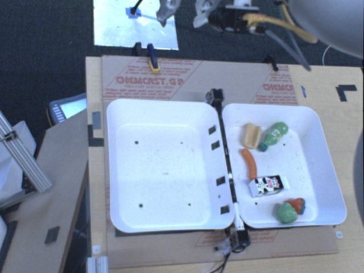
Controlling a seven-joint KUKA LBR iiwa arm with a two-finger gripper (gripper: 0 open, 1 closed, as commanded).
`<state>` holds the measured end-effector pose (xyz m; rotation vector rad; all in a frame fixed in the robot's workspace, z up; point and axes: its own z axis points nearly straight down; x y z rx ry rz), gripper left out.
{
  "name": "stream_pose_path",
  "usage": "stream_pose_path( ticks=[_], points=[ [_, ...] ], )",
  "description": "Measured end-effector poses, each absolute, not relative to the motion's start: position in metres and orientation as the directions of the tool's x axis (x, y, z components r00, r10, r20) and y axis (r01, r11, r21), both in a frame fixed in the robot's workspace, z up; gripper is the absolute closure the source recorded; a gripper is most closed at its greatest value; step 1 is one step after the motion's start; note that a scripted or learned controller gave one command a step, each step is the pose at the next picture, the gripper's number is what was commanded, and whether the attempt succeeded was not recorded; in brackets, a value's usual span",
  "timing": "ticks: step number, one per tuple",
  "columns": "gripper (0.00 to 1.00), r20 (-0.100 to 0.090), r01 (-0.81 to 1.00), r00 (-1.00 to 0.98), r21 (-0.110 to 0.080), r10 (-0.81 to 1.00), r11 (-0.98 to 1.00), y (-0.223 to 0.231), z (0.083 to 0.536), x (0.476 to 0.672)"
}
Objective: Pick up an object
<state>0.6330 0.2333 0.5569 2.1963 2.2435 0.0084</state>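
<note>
The right bin [327, 152] holds several small items: a tan bread roll [251, 135], a green bottle [274, 135], an orange sausage [249, 163], a black-and-white cow-print carton [268, 185], and a green pepper [286, 212] with a small orange-red piece [298, 205] beside it. My gripper [186, 9] hangs high at the top of the view, beyond the bench's far edge and well away from both bins. Its two silver fingers [169, 4] are spread apart with nothing between them.
The left bin [114, 152] lies beside the right one, joined by a black-clipped divider [223, 158]. Both rest on a cardboard sheet [187, 78]. A shiny metal plate [134, 16] lies at the top left. An aluminium rail [23, 158] sits at far left.
</note>
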Motion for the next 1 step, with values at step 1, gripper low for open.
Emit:
stream_pose_path(
  ticks=[1],
  points=[
    [1.00,0.003,1.000,-0.026,0.007,1.000,0.026,0.2336,0.5681,0.6331]
  ],
)
